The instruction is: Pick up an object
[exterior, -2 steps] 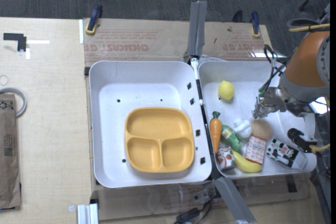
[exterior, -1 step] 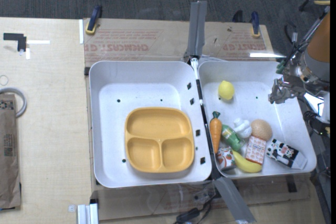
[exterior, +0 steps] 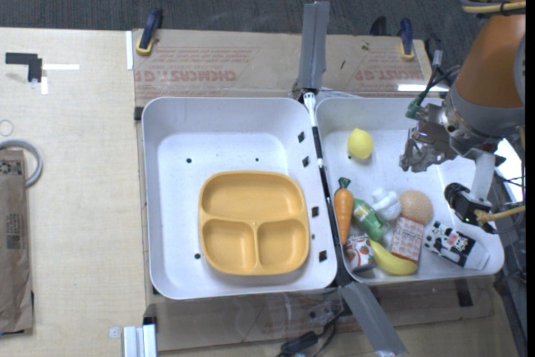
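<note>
Objects for picking lie in the right bin (exterior: 334,117): a smooth orange carrot (exterior: 343,213), a round yellow lemon (exterior: 360,144) at its 1 o'clock, and a curved banana (exterior: 391,261). The left bin (exterior: 159,180) holds a yellow plastic tray (exterior: 253,223) with three hollows. The metal gripper (exterior: 415,156) hangs at 3 o'clock from the lemon.

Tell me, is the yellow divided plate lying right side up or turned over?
Right side up. The plate lies flat in the left bin, and its three compartments face up, showing their hollow insides.
</note>
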Controlling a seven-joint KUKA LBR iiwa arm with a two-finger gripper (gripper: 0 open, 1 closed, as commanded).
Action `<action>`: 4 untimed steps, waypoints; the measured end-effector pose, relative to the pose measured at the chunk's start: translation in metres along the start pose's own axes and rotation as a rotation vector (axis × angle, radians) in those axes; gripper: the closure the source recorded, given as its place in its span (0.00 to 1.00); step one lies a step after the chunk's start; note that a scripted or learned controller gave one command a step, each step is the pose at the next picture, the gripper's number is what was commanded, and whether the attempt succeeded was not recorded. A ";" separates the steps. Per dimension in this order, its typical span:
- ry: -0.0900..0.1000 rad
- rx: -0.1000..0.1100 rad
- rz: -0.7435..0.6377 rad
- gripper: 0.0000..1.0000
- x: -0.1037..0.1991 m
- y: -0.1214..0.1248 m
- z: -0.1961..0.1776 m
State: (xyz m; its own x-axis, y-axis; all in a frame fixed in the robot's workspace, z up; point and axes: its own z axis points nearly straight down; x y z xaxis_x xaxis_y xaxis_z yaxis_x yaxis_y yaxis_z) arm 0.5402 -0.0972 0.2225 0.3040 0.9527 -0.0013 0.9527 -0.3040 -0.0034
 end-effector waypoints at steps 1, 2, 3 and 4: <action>-0.002 -0.001 0.109 1.00 -0.045 0.046 0.023; -0.002 0.002 0.355 1.00 0.001 0.028 0.038; -0.001 0.000 0.495 1.00 -0.076 0.068 0.032; 0.000 -0.001 0.585 1.00 -0.095 0.093 0.019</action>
State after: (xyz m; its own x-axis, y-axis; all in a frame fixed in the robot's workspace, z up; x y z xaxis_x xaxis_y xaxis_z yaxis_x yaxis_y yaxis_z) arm 0.5996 -0.2161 0.2033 0.7794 0.6265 -0.0030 0.6265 -0.7794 -0.0010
